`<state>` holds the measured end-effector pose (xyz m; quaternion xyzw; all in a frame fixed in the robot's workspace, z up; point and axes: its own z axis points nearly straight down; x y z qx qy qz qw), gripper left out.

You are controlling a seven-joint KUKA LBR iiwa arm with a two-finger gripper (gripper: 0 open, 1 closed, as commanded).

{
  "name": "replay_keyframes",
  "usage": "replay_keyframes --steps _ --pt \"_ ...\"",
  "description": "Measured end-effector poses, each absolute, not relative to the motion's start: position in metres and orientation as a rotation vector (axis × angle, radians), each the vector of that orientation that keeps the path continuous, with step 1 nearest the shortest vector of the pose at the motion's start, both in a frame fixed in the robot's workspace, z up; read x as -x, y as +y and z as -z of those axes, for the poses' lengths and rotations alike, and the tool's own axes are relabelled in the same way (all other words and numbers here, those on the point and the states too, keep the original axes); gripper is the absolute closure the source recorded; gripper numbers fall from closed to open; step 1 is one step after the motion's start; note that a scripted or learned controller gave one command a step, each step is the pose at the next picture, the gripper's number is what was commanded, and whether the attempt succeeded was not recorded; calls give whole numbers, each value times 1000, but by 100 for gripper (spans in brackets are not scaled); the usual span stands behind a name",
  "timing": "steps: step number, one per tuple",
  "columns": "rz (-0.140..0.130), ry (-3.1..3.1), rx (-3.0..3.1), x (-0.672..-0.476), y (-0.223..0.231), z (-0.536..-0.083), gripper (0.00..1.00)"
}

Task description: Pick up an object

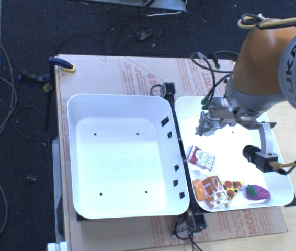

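The right bin (279, 140) holds several small objects along its near side. A red and white carton (201, 158) lies near the bin's left wall. An orange and white box (212, 191) sits in the near left corner, with small orange and red pieces (232, 185) beside it. A purple and green toy (257, 192) lies further right. My gripper (206, 125) hangs over the far left part of this bin, above and a little behind the carton, with nothing seen in it.
The left bin (122, 150) stands beside the right one, with black clips (175, 150) along the wall between them. A blue and yellow clamp (61, 63) sits at the bench's far left corner. Cables lie on the dark floor around the bench.
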<state>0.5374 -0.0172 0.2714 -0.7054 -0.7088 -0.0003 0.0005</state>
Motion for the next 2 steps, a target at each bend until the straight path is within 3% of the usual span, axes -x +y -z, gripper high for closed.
replay_keyframes --steps 2 --pt "0 -2226 2215 -511 87 -253 100"
